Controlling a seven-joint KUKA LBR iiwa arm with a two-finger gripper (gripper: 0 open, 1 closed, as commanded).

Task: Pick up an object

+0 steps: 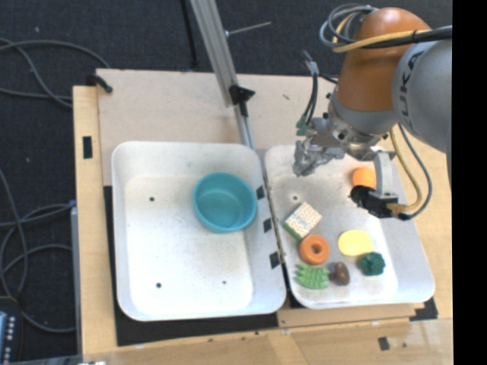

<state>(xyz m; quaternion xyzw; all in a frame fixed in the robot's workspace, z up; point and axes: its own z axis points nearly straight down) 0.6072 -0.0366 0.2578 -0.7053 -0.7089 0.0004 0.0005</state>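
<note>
Wooden bench (pixel 167 105) with two white bins (pixel 137 204) stands on dark, cable-strewn carpet (pixel 46 29); fingers' state unclear.

1. The light was even and fairly bright, falling from above.
2. The two white bins (pixel 152 295) looked nearly washed out, with soft, short shadows under the teal bowl (pixel 224 201).
3. The dark floor (pixel 46 21) stayed dim.
4. The picture was slightly soft and grainy, and small objects lacked fine detail.
</note>
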